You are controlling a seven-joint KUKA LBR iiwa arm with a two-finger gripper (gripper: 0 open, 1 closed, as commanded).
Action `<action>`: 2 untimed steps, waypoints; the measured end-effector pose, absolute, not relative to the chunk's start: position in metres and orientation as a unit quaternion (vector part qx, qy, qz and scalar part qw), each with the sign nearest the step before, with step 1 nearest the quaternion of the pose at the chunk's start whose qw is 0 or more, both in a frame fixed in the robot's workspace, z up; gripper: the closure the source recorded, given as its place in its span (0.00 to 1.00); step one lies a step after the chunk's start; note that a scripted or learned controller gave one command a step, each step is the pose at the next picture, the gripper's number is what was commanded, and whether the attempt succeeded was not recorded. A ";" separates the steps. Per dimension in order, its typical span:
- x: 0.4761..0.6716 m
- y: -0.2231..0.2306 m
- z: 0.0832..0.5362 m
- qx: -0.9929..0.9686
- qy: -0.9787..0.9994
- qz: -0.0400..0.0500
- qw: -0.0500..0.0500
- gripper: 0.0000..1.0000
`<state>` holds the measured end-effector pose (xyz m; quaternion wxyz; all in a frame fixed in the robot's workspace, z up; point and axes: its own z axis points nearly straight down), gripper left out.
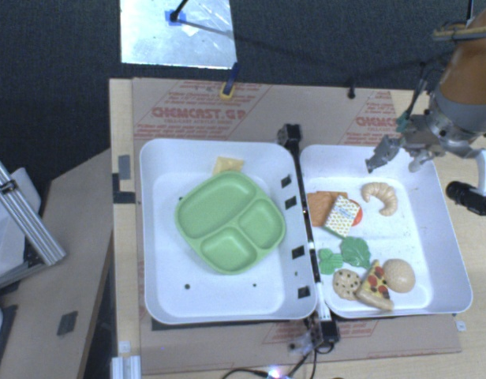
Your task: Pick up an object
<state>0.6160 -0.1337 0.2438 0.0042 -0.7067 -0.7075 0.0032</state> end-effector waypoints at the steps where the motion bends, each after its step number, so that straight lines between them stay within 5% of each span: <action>1: 0.618 -0.133 0.251 -0.706 -0.708 -0.001 -0.001 0.00; 2: 0.620 -0.123 0.197 -0.705 -0.709 0.001 0.001 0.00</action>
